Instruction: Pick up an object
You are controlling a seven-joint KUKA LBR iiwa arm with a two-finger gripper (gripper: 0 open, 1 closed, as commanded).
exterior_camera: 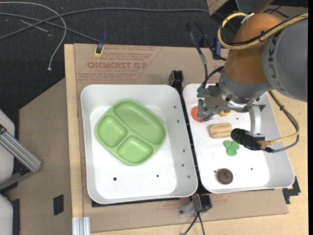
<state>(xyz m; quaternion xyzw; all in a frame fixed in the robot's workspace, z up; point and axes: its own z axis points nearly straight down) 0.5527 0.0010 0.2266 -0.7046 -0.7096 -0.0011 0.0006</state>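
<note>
jaws: state unclear, over orange piece (194,113) | tan block (220,130): long axis left-right

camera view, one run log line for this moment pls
grey gripper: low in right white bin | at orange object | tan block: beside | grasp: unclear

A green divided plate (130,131) lies in the left bin (98,180). The brown cardboard sheet (117,65) under both bins carries red printing, with a blue clip (100,43) at its far edge. Grey cables (34,21) cross the dark floor.
</note>
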